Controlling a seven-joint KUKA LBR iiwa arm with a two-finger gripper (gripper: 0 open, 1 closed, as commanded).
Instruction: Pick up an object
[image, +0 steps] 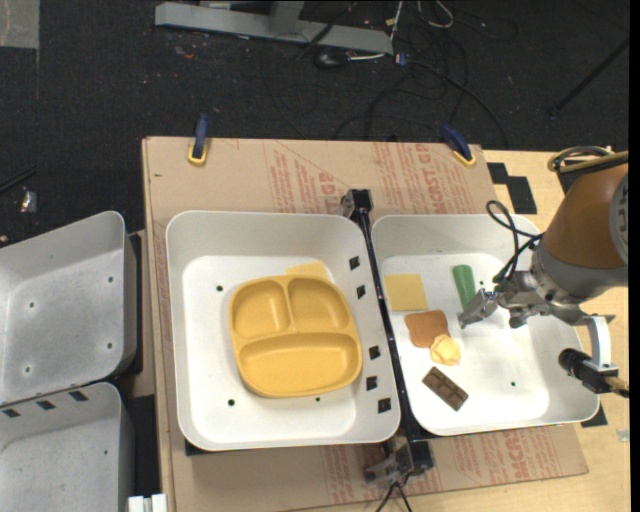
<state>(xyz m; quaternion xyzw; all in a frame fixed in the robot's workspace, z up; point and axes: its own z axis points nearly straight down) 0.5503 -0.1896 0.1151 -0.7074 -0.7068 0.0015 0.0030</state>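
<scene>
The right bin (520, 400) holds several small objects: a pale yellow square slab (405, 292), a green cylinder (464, 283), a brown flat piece (426, 326), a small yellow lump (446, 350) and a dark brown bar (444, 388). My gripper (484, 308) hangs over the right bin, just right of the green cylinder's lower end. Nothing shows between its fingers. The orange band of the arm (590, 225) rises behind it at the right edge.
The left bin (200, 400) carries a yellow divided plate (295, 335) with a pale yellow piece (308, 270) peeking out behind it. A black divider (378, 300) runs between the bins. Grey metal trays (60, 300) lie off the bench at the left.
</scene>
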